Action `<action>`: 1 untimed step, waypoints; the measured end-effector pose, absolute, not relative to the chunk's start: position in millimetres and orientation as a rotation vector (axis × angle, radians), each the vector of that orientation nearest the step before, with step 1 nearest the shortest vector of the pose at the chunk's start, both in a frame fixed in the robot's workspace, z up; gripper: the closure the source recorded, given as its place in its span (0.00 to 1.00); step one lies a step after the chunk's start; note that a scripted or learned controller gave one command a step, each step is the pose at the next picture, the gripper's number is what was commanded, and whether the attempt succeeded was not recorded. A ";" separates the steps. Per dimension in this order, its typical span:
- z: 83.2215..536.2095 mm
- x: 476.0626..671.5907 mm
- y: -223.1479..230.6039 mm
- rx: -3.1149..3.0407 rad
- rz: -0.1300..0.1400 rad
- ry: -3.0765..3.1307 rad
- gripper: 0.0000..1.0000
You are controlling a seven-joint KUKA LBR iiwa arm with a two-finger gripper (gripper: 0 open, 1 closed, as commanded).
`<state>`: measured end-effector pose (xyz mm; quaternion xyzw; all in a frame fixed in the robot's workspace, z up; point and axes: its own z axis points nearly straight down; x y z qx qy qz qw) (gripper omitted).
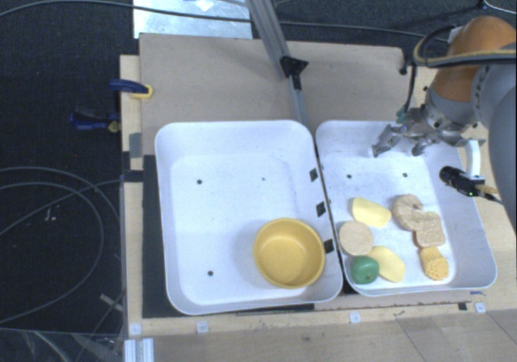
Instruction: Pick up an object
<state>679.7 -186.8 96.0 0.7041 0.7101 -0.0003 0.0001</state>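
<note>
Step in hand: approach. My claw [401, 141] hangs over the far end of the right bin [485, 271], fingers spread, nothing between them. No object chosen or touched yet, as I judge it.

Stock, right bin, near end:
- pale yellow piece [370, 212], smooth, oblong, lying apart from the rest on its far side;
- round beige disc [355, 237], flat;
- green lump [365, 270], touching a second yellow piece [391, 264];
- tan ring-shaped biscuit [408, 210], overlapped by a square tan one [430, 231];
- small orange waffle round [435, 264].

Left bin [186, 142]: one yellow bowl [289, 251], upright, near corner.

Next move, my estimate: travel toward the near end, descend on the oblong yellow piece, which offers the most free space for my fingers. The crowded items risk a double catch.
</note>
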 end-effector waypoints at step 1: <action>110.7 681.7 -187.4 2.204 0.003 2.228 1.00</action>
